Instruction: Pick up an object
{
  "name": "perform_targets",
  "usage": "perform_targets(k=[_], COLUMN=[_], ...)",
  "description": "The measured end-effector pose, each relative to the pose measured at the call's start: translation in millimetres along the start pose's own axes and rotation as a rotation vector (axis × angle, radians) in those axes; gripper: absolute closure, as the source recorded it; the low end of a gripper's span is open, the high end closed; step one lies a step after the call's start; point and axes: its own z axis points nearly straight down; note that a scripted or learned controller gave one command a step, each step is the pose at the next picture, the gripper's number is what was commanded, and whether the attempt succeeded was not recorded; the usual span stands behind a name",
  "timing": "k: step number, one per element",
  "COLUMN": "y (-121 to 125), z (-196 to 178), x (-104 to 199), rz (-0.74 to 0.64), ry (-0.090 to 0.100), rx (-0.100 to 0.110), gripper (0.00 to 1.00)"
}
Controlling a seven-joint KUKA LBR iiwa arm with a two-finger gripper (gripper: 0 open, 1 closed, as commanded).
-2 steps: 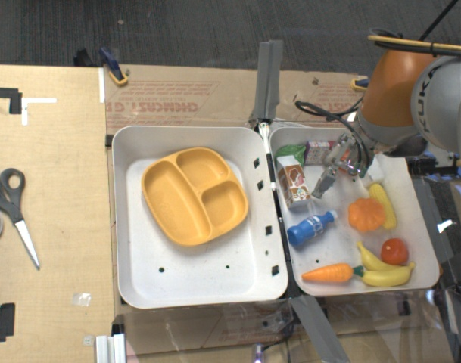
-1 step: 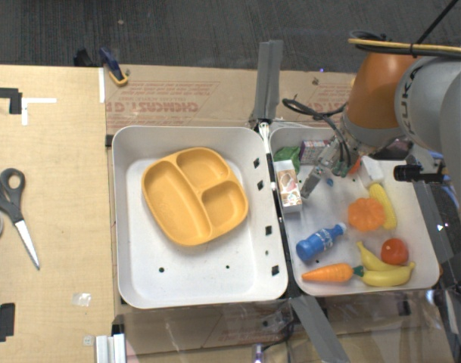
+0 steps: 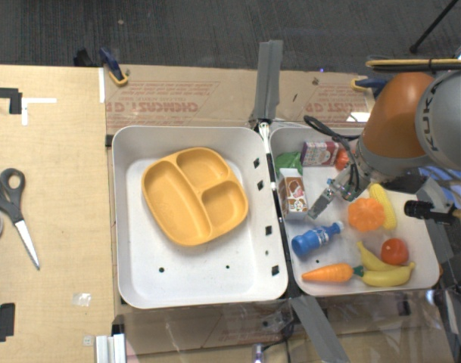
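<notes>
dark grey carpet lay behind a pale wooden counter [image 3: 48, 203] that carried two shallow white bins side by side. scissors [image 3: 14, 210] rested on the counter well to the left. the left bin [image 3: 192, 290] held a yellow-orange divided plate [image 3: 194, 195], lying flat near its middle.

the right bin [image 3: 321, 138] held the loose objects: a small brown-and-white carton [image 3: 294, 193] near its left wall, a green item [image 3: 289, 162] just behind that, a red-and-white box [image 3: 318, 153] at the back, a blue bottle [image 3: 315, 238] lying on its side, a carrot [image 3: 328, 274] along the front edge, an orange fruit [image 3: 365, 215], a red tomato [image 3: 394, 251] and a banana [image 3: 385, 272] at the front right.

the grey arm [image 3: 400, 123] with its orange band reached in from the right over this bin. the pincer [image 3: 326, 200] hung tilted down to the left, between the carton and the orange fruit, above the blue bottle. whether its fingers stood apart or together could not be told, and nothing was seen between them.
</notes>
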Motion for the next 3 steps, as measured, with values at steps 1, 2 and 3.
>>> perform_targets(k=[1, 2, 3], y=[-43, -68, -15], z=[1, 2, 1], x=[3, 43, -11], rz=[0.103, 0.235, 0.344], ry=[0.002, 0.004, 0.000], rx=[0.002, 0.002, 0.001], gripper=[0.00, 0.00, 0.00])
